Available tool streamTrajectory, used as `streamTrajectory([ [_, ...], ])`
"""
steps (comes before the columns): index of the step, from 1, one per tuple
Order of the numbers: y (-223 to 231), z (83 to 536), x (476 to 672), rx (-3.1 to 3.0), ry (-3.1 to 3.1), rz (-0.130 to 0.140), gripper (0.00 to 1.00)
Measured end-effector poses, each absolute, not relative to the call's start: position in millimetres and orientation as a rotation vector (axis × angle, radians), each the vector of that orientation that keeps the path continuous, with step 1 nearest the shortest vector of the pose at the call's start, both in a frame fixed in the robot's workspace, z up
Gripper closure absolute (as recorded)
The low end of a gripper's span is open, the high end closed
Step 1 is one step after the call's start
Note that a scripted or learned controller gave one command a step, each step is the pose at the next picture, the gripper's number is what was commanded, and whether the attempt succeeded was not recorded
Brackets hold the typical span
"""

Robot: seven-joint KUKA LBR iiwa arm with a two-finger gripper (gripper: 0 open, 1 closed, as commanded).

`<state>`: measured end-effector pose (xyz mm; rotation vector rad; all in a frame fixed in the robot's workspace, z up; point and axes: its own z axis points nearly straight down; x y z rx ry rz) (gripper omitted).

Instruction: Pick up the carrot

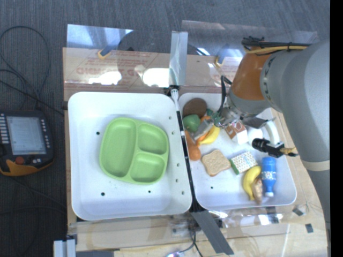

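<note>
Right bin (284, 197), near its left wall: the carrot (193, 148) lies just beside a green vegetable (191, 123) and a small yellow banana-shaped piece (210, 136). The end effector (224, 118) sits low over the cluster at the upper middle of this bin, above and to the right of the carrot; whether it is released or clenched cannot be told, and no item is seen in its grasp. Also in the bin: toast slice (216, 162), banana (250, 180), blue bottle (268, 175). Left bin (86, 197) holds a green divided plate (135, 150).
</note>
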<state>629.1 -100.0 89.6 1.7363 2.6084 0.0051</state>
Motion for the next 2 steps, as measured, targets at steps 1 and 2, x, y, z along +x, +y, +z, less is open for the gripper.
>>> streamTrajectory([
  [1, -101, 102, 631.1, 1.729, 2.602, 0.004, 1.00],
  [2, -109, 190, 585.0, 1.948, 2.459, 0.000, 1.00],
])
